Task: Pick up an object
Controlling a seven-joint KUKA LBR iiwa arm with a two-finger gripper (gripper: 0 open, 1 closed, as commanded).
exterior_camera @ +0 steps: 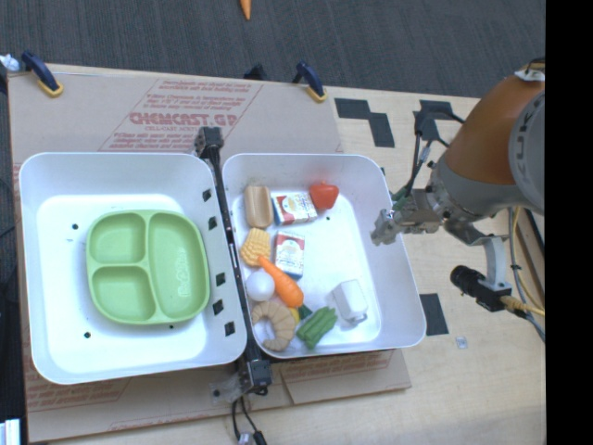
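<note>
Currently, no object is seen between the fingers of the tool (384,227), which is held at the right rim of the right-hand shallow white plastic bin (400,276), just outside its wall; whether its fingers are apart or together cannot be told from this slanted overhead view. The task's candidates are all gathered in that bin, to the left of the tool in the picture: a red pepper-like toy (323,196) near the top, a small red-and-white printed carton (294,208) beside it, a tan bread-roll toy (258,206), a second small printed carton (289,253), a yellow corn cob toy (256,247), an orange plastic carrot (282,283), a white egg-shaped toy (260,286), a white cylindrical cup-like piece (349,300), a green vegetable toy (318,326) and a pale croissant-shaped toy (273,324). The red pepper-like toy and the white cylindrical piece are judged nearest, with bare bin floor lying between them and the tool. The carrot's long axis is seen running diagonally from upper left to lower right. The left-hand white bin (37,267) is occupied by a light green three-compartment plastic plate (148,267). A leftward reach over the rim, then a descent, is judged to be required.
</note>
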